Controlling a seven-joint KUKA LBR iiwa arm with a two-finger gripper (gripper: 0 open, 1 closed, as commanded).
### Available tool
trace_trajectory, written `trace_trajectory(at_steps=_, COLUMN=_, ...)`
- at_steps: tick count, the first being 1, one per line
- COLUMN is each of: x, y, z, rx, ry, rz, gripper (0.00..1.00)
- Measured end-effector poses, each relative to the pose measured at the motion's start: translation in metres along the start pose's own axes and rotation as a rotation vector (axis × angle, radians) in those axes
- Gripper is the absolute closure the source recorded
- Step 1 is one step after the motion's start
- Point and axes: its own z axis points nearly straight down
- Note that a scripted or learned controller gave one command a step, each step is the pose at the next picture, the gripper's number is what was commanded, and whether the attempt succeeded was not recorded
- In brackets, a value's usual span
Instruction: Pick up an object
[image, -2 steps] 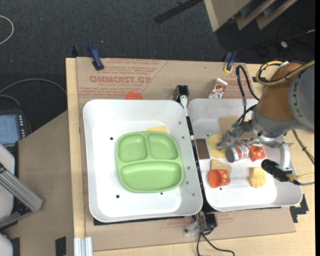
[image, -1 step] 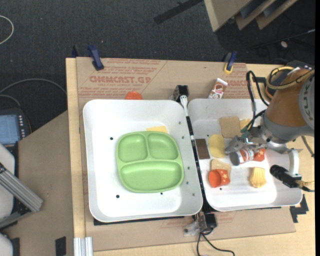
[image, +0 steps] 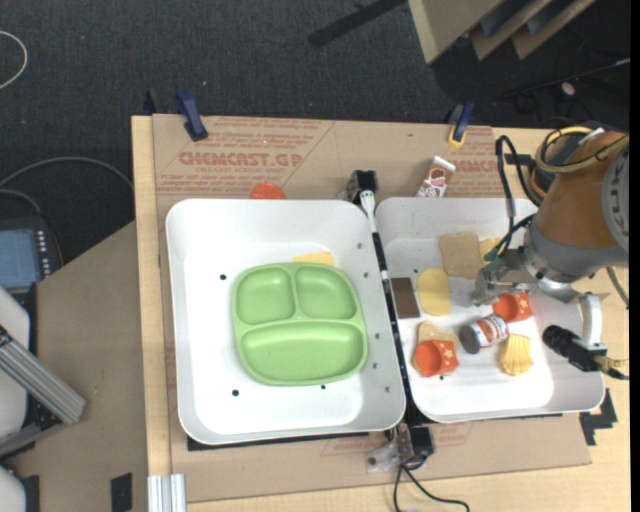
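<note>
Right bin (image: 480, 400): arm (image: 580, 215) low over toys, gripper (image: 495, 285) state unclear.

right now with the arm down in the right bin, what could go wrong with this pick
The right bin is crowded: the small can, red piece and orange-red cup lie close together, so the gripper may nudge one aside or catch two at once. The can lies on its side and could roll away.
</note>
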Motion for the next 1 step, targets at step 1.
trace_trajectory(at_steps=1, x=0.0001, y=-0.0002, z=0.0006, rx=0.001, ry=0.0, rz=0.0, gripper=0.0)
